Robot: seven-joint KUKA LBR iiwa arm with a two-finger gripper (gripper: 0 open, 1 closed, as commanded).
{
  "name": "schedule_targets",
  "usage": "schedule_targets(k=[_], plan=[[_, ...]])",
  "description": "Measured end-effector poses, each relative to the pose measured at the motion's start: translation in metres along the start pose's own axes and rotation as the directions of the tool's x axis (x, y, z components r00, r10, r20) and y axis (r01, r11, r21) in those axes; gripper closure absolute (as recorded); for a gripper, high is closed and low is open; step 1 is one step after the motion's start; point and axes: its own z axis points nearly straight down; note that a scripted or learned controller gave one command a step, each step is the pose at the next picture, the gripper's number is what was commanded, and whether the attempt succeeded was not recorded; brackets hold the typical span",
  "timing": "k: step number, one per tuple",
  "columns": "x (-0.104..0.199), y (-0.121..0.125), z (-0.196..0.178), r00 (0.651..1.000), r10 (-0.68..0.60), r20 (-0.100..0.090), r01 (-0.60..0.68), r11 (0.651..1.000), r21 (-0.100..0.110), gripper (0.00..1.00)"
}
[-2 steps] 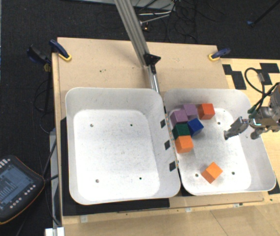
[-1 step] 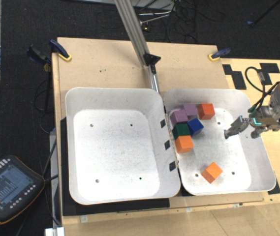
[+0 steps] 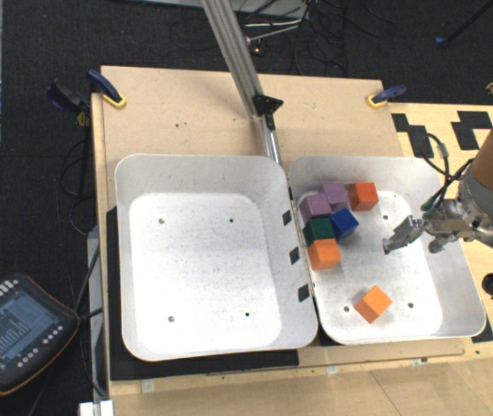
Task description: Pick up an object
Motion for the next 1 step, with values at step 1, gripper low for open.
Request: schedule_targets(k=[1], plan=[[0.0035,-0.0092,0.0494,1.000,0.000,-0.001,0.000,1.000,0.000,0.00]])
